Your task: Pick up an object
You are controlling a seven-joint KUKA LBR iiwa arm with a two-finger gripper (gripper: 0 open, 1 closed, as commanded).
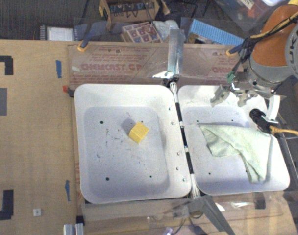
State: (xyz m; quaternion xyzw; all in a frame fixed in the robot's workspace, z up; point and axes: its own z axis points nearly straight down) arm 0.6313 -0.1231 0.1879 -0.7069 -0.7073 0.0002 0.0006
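the arm's end effector [232,96] hangs over the far edge of the right white bin [281,180], its two fingers apart with nothing between them. the crumpled pale green cloth [235,143] lies near below. it should drop straight onto a thick fold, then squeeze.

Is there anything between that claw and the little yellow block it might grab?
The yellow block lies alone in the left bin. The gripper hangs over the right bin, beside a pale cloth. Only the bins' low rims lie between them.
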